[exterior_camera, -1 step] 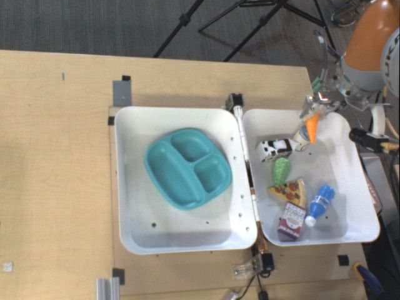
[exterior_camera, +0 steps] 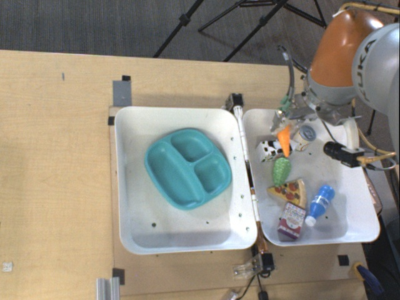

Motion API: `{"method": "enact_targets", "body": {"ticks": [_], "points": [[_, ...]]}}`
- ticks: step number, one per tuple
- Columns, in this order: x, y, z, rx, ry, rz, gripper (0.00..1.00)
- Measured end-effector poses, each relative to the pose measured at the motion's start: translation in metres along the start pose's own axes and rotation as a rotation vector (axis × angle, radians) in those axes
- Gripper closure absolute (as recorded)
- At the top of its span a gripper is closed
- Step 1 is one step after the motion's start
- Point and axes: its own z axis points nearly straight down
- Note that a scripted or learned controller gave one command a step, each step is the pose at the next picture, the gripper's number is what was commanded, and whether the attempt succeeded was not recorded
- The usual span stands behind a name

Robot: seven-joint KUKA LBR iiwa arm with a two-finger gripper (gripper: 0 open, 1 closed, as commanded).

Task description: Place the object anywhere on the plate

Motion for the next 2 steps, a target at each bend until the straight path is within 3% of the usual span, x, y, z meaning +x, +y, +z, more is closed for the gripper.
{"method": "enact_targets", "body": {"ticks": [1,2], "points": [[0.044,-0.043,0.0,0.0,0.0,-0.12,1.0],[0.11,-0.019,-0.006,-0.002,0.0,-0.155,1.0]]}}
